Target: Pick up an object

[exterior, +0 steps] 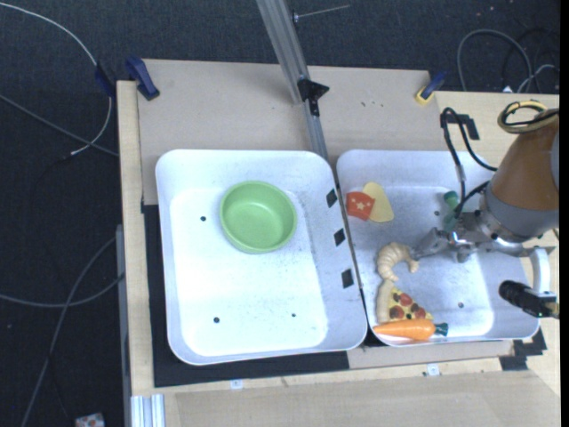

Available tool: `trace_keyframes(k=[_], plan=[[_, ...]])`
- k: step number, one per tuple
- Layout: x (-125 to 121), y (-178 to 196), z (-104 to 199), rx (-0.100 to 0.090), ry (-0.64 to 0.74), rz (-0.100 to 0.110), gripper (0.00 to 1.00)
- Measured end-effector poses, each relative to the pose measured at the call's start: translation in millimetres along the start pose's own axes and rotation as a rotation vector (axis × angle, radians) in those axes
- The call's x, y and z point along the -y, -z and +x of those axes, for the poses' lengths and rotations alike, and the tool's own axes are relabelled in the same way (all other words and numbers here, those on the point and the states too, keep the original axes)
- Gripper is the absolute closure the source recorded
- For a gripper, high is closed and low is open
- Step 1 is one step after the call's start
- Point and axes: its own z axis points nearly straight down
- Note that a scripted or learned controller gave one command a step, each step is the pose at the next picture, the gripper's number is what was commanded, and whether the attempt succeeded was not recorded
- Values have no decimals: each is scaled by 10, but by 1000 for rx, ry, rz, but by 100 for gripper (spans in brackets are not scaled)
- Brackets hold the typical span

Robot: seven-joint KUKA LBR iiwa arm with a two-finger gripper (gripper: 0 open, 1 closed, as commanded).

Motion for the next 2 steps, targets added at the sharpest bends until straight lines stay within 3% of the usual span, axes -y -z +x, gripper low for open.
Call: trace_keyframes(k=[1, 2], plan=[[-3, 120, 11, -1, 2, -2, 100], [-74, 754, -40, 8, 2, -15, 100]])
